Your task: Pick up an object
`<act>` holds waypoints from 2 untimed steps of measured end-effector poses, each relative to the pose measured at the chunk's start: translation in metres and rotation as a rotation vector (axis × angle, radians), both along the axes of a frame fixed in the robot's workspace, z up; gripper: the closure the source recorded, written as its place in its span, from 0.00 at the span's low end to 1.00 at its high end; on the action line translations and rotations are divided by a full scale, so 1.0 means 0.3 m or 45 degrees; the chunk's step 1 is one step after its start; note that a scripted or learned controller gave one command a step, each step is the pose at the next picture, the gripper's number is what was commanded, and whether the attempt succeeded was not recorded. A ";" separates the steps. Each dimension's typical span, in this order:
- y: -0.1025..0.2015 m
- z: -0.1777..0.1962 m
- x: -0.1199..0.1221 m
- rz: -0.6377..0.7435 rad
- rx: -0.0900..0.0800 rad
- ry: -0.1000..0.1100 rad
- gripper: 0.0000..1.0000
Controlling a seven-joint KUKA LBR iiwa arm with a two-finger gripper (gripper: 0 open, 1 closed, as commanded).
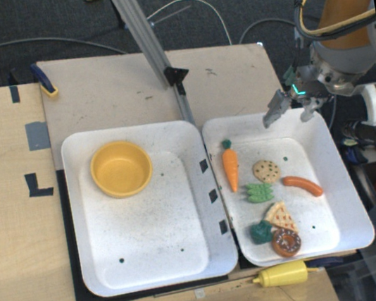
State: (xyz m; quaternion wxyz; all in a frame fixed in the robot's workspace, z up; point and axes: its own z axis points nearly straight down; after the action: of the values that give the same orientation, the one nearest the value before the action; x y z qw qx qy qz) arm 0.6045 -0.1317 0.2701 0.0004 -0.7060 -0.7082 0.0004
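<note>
Yellow bowl (121, 167) in left bin (85, 220); toy foods in right bin (335, 178).

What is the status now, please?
Gripper open, above the right bin's far edge, holding nothing. Carrot, cookie, sausage lie below. Nothing blocks.

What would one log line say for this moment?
gripper: open, holding nothing | position: over right bin's far edge | carrot, sausage: untouched

A single fixed camera is mounted above the bench, looking down at a slant. Both shallow white plastic bins (85, 220) fall fully within frame at moderate range; the grey arm with the orange band (346, 5) enters from the right edge.
</note>
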 end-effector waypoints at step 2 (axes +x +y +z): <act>-0.011 -0.419 0.009 -0.003 0.000 0.010 0.00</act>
State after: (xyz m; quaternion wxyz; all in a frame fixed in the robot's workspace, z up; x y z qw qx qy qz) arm 0.6071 -0.1349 0.1444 0.0030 -0.7067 -0.7075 0.0031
